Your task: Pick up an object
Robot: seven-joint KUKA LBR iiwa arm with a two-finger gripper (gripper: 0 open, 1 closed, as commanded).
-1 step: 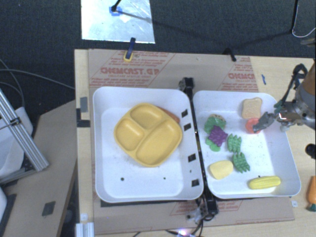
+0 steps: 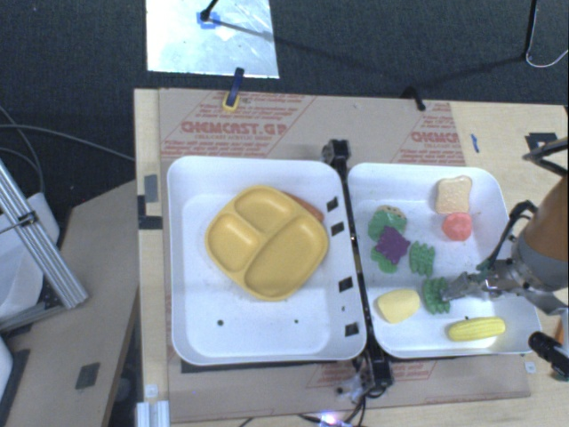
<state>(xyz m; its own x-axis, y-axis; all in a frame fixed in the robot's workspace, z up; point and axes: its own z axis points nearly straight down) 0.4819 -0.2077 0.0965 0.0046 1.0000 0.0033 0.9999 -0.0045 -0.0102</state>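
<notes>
Seen from above, at a slant. Grey arm [image 2: 544, 261] cut off at the right edge, so just its end part to look at. Claw [image 2: 455, 286] small, dark and blurry, low over the right bin [image 2: 498, 181]. Cannot tell if spread wide or pressed together. Cannot tell if pinching anything.

Right at the tip of the claw, on its left: a green bumpy toy [image 2: 436, 295], touching it or almost touching it, hard to say which. Lying on the bin floor near the front wall.

Just beside that toy, to the left, a smooth yellow lump [image 2: 397, 306]. Near the front wall, under the claw, a yellow corn cob [image 2: 476, 329] with a knobbly skin. Further back, a green leafy piece [image 2: 420, 258], a purple frilly piece [image 2: 391, 247] and a round green and brown thing [image 2: 388, 218], too small to name. At the back, a pale bread slice [image 2: 454, 194] and a round red ball [image 2: 457, 227].

In the left bin [image 2: 178, 265], a shiny yellow plate [image 2: 267, 243] split into three parts. Peeking from behind its back edge, a bit of something reddish [image 2: 308, 208], mostly hidden.

Under both bins, a flat brown cardboard surface [image 2: 293, 127] with red letters.
</notes>
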